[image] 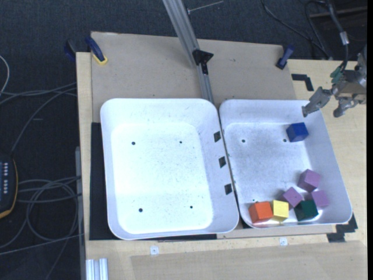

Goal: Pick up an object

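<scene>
Showing the gripper (326,106) poised above the far right corner of the right bin (256,116), its two fingers spread apart with nothing between them. One fingertip hangs over the bin's far rim, the other lies outside the bin over the bench (145,57).

Blue cube (297,132): the object nearest the gripper, resting on the bin floor just below and slightly left of the fingertips, apart from them.

Remaining blocks, all clustered in the near right corner of the right bin, well apart from the blue cube:
- orange block (261,211), leftmost, against the near wall;
- yellow block (281,209), touching the orange block on its right;
- green block (305,211), just right of the yellow block;
- three purple blocks, one (292,196) just behind the yellow block, one (320,199) beside the green block, and one (310,179) farthest from the near wall.

Left bin (116,156): adjoins the right bin along its left wall, joined by dark clips. A grey metal rail (183,31) runs over the bench beyond the bins, ending near their shared far corner.
</scene>
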`<state>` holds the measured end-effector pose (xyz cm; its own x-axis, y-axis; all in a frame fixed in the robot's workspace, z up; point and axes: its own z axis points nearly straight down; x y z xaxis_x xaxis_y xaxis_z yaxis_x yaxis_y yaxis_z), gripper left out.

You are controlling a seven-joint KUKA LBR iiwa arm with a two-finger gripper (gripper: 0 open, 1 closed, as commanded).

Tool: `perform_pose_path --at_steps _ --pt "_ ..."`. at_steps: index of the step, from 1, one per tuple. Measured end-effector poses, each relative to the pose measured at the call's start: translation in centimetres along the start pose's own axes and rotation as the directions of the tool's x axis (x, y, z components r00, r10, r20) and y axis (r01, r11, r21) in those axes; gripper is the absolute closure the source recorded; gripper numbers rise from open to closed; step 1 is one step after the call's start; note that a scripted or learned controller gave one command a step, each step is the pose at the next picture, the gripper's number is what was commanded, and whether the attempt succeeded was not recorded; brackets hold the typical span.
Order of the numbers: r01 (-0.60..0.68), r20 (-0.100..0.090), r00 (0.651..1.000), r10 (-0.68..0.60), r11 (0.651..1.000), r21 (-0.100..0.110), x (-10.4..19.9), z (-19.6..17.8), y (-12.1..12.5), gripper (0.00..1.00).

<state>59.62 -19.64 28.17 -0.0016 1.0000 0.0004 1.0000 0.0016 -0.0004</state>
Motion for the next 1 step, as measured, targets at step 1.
perform_pose_path --at_steps 1 --pt "0.0 0.0 1.0 0.0 1.0 0.0 0.0 0.0 0.0 0.0"
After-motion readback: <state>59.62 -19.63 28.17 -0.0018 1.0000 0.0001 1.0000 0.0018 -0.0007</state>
